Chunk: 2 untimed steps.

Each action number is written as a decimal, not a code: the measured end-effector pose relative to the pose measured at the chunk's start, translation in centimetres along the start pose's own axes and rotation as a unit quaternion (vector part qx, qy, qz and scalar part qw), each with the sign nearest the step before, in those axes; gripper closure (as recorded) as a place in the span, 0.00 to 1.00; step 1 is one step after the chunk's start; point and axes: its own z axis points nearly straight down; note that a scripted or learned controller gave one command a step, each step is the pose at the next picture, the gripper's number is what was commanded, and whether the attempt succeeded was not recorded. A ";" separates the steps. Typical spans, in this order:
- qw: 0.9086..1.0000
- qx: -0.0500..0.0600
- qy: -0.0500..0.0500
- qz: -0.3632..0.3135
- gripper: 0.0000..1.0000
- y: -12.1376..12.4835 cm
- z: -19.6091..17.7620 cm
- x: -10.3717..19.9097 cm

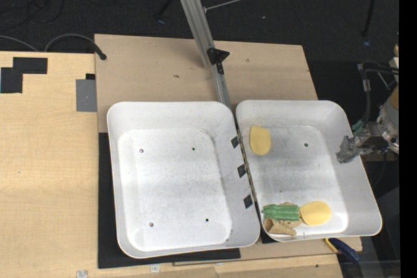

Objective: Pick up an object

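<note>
Yellow oval piece [260, 140] lies alone in the right bin [339, 115], the easiest target; claw [348, 148] hovers at the rim, grip state unclear.

A robotics lab: aluminium strut [194, 13], loose cables [65, 42], plywood bench [260, 71]

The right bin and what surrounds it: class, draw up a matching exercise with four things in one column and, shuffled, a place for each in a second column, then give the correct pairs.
Things
1. pale yellow oval
2. green object
3. yellow round piece
4. gripper

Places
A. at the right bin's right rim
B. near corner of the right bin, right of the green one
C. far left of the right bin, beside the divider
D. near edge of the right bin, on a tan piece

Pairs: 1-C, 2-D, 3-B, 4-A
</note>
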 end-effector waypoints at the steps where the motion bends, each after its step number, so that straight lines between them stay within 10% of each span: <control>1: 1.000 0.003 0.002 -0.001 1.00 0.4 0.7 4.6; 2: 1.000 0.001 0.002 -0.002 1.00 1.3 -0.6 10.1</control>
